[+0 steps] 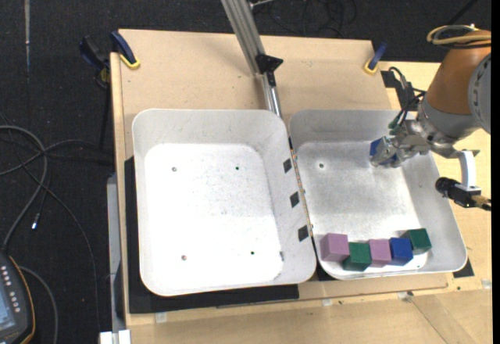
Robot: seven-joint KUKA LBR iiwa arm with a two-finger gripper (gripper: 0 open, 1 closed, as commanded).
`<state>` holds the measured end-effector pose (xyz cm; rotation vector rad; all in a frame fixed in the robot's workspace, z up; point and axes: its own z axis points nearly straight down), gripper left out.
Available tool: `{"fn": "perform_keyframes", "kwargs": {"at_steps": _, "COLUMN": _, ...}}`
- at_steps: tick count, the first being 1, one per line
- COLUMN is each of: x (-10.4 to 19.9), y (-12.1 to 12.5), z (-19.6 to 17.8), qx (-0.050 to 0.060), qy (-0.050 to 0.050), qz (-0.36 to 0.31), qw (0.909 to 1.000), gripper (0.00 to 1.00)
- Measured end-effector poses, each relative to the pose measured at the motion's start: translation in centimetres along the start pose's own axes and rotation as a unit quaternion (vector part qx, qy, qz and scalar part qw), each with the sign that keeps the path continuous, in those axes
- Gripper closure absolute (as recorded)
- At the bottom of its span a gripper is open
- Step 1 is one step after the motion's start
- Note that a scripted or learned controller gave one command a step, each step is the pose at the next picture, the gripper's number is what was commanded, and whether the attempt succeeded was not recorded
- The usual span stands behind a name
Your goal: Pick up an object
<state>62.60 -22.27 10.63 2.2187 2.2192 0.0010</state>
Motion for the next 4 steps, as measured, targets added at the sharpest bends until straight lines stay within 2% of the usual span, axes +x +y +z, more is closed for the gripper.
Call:
{"fn": "perform_keyframes", "kwargs": {"at_steps": 1, "x": 8.0, "y": 2.0, "z": -15.7, "qx": -0.003, "qy": 0.001, "qz": -0.004, "qw": 1.0, "gripper": 1.0}}
{"fn": "perform_keyframes", "kwargs": {"at_steps": 2, "x": 14.5, "y": 5.0, "z": -12.1, "qx": 0.002, "qy": 0.002, "qz": -0.005, "qw": 1.0, "gripper": 1.0}}
{"fn": "perform_keyframes", "kwargs": {"at_steps": 3, "x": 22.7, "y": 5.6, "z": -8.9, "qx": 0.004, "qy": 0.002, "qz": -0.005, "qw": 1.0, "gripper": 1.0}}
{"fn": "perform_keyframes", "kwargs": {"at_steps": 4, "x": 28.0, "y": 5.6, "z": -8.9, "qx": 0.002, "qy": 0.002, "qz": -0.004, "qw": 1.0, "gripper": 1.0}}
